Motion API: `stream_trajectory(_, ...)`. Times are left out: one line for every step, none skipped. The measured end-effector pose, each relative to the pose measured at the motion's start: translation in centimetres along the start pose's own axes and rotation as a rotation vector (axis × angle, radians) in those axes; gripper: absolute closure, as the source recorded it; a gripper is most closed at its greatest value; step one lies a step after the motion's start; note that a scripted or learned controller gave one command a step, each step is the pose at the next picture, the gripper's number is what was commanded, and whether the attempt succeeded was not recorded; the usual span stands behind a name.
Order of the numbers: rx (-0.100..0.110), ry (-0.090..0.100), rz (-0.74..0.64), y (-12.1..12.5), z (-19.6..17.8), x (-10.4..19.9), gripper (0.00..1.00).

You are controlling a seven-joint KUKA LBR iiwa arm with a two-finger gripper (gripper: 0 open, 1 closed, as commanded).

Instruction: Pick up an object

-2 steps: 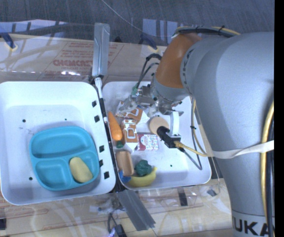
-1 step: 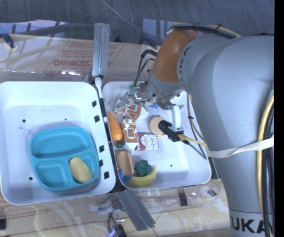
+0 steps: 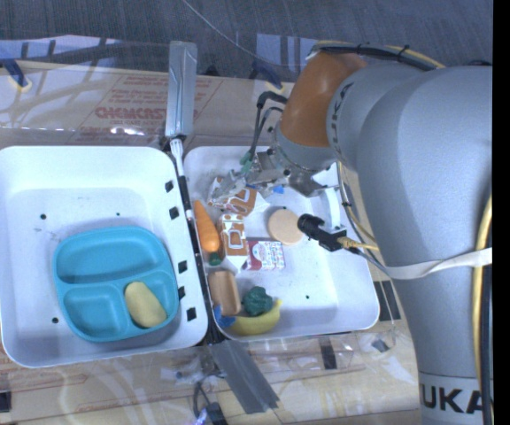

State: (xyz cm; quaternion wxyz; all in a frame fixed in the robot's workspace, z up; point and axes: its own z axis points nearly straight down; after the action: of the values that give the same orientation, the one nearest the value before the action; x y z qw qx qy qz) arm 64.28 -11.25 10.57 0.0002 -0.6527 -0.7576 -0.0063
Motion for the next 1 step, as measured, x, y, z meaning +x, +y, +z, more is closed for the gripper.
stream_trajectory(0.027,-0.007,-0.055,1.22,0.03,0.05,0.0)
